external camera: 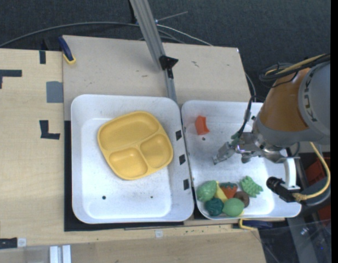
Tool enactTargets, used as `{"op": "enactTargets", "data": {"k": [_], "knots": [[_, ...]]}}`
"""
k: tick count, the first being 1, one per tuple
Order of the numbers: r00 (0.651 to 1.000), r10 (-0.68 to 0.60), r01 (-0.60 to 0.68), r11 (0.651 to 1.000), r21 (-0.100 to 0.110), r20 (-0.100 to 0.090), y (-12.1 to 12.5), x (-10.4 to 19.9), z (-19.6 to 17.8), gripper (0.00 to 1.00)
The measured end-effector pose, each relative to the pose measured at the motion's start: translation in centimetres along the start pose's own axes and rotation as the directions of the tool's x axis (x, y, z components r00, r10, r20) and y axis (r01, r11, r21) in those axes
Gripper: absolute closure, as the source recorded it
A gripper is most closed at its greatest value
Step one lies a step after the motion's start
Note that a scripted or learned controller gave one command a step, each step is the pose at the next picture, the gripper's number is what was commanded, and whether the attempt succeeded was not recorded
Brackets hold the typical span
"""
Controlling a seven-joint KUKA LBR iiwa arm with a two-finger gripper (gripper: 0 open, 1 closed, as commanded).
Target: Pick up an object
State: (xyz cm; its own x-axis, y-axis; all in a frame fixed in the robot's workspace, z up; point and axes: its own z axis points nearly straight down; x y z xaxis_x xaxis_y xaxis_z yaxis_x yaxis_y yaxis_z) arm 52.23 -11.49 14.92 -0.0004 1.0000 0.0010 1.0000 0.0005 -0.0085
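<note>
Arm [292, 111] in from the desk's right edge, orange band above the wrist, over the right bin [212, 109]. Gripper [223, 156] low over bare floor mid-bin, pointing toward the divider between bins. Fingers: can't tell spread or pressed together, too small and blurred; nothing seen between them.

Right bin contents:
- orange block [201, 125] near the far-left corner, well apart from the gripper
- cluster along the near edge: light green piece [207, 190], dark teal piece [214, 206], round green piece [233, 207], red-orange piece [229, 190], leafy green piece [251, 186], brown bit [244, 199] tucked between, all touching or just beside each other
- cluster near the gripper but not touching it

Left bin [84, 147]: yellow tray [135, 144], three compartments, lying flat and slightly rotated, toward the far half.

Desk [26, 163]: grey pole [148, 29] slanting in from the far edge, ending at the gap between bins; blue-yellow clamp [67, 50] near the far-left corner of the board under the bins; black tape marks along the left edge.
</note>
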Motion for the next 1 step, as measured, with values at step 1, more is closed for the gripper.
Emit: {"op": "enactTargets", "data": {"k": [1], "knots": [[1.000,0.000,0.000,1.000,-0.008,0.003,0.08,-0.24,6.15,0.00]]}}
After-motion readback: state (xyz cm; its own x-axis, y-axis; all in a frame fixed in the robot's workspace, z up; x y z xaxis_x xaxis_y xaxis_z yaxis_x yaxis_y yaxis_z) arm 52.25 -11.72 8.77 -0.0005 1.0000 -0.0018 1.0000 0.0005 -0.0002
